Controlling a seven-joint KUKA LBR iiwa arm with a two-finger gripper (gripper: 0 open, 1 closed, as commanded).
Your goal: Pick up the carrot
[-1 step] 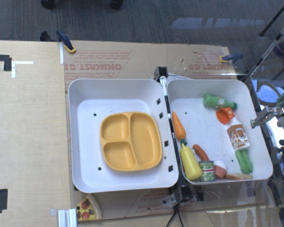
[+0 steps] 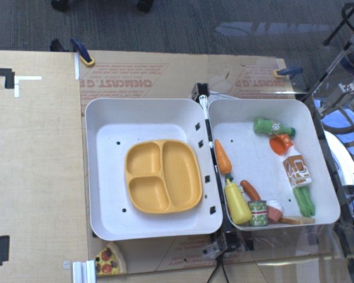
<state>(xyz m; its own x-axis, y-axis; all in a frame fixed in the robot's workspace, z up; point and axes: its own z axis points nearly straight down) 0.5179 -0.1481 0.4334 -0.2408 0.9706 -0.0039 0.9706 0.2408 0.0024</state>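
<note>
The carrot (image 2: 222,156) is small and orange and lies along the left wall of the right bin (image 2: 318,152), pointing up and down the view. Just below it stands a yellow bottle (image 2: 236,202), and a short red-orange sausage (image 2: 250,190) lies to its lower right.
The left bin (image 2: 100,158) holds a yellow divided plate (image 2: 163,175). In the right bin are a green bottle (image 2: 273,127), an orange cup (image 2: 281,144), a brown-and-white packet (image 2: 296,170), a green vegetable (image 2: 305,201), a small green can (image 2: 258,212) and a pink piece (image 2: 275,211). A toy pizza slice (image 2: 108,261) lies outside the bins.
</note>
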